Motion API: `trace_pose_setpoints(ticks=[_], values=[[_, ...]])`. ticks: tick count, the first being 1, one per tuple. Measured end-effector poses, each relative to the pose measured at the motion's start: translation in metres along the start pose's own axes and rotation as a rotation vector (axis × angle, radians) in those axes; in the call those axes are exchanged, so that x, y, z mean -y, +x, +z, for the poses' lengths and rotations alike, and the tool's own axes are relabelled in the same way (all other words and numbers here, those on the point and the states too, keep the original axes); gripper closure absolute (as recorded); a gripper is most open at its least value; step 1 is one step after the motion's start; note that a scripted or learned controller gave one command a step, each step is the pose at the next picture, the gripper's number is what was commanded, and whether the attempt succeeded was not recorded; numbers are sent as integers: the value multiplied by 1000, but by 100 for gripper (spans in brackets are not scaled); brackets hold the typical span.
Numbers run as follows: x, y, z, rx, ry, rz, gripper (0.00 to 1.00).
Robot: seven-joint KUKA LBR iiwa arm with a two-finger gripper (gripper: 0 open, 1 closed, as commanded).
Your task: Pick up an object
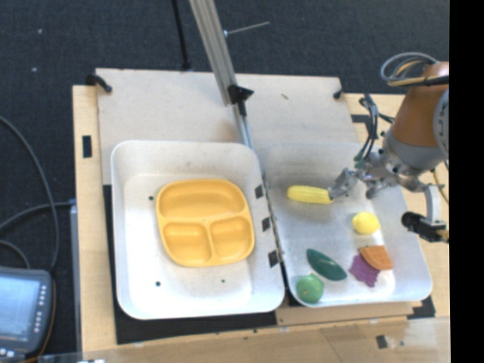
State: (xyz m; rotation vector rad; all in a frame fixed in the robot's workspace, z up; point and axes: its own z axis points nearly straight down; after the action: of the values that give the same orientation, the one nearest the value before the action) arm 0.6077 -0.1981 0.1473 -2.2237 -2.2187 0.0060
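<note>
Right bin [412,278]: gripper [342,185] just beside yellow corn [308,195]
Grip: can't tell if open, nothing visibly held
Left bin [136,278]: yellow tray [204,221]

A tray [204,221] lies in the left bin [125,278]; corn [308,195] sits upper left in the right bin [416,278].

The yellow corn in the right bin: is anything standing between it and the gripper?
Nothing visible does. The gripper sits just beside the right end of the yellow corn, with bare bin floor around them.
</note>
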Motion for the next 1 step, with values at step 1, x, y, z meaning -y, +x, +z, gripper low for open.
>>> trace_pose_setpoints(ticks=[1], values=[[1,-1,49,0,0,1,0]])
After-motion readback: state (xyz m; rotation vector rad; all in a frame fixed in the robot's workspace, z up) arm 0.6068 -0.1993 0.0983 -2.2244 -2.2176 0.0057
